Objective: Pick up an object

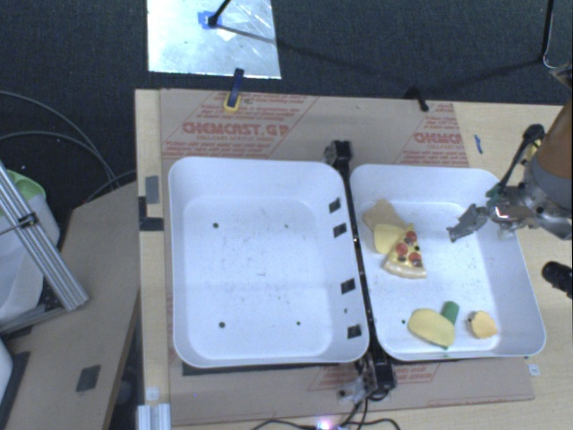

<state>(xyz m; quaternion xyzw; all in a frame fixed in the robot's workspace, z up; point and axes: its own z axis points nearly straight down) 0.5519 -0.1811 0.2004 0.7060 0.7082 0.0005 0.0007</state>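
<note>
Hovering hand (461,227), pizza slice (406,256) nearby

A single fixed camera looks down from above the bench (295,115) at a slant, far enough back to take in both white bins whole. The left bin (260,182) sits near the middle of the picture and the right bin (515,267) reaches toward the right edge. The bench's far edge lies toward the top of the picture, with dark floor (72,34) beyond it (a shiny metal sheet (215,47) lies there). The near edge of the bench runs just above the bottom edge. The arm (551,182) enters from the right side, cut off by the picture's edge. A lower table (98,267) shows at the left.
</note>
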